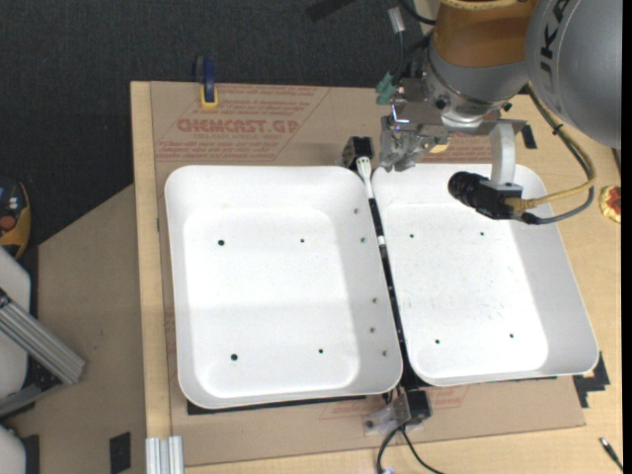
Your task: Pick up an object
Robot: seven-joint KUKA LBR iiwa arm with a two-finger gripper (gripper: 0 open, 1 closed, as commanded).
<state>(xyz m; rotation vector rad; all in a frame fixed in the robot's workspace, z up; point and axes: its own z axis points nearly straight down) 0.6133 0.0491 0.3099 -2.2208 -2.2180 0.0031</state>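
My gripper [399,152] hangs over the far edge of the right bin [553,294], close to the black divider [380,245] between the two bins. Above it sit the orange band [482,18] and the grey wrist. A black cylindrical fitting [482,194] with a yellow cable sticks out from the wrist over the right bin's far part. The left bin [197,265] shows its white floor with a few small dark dots.
Both bins rest on a brown board [247,117] with red print. A blue and yellow clamp [206,79] stands at the board's far left corner. Metal framing [39,344] lies off the bench at the left. Cables and a connector [400,413] sit at the front edge.
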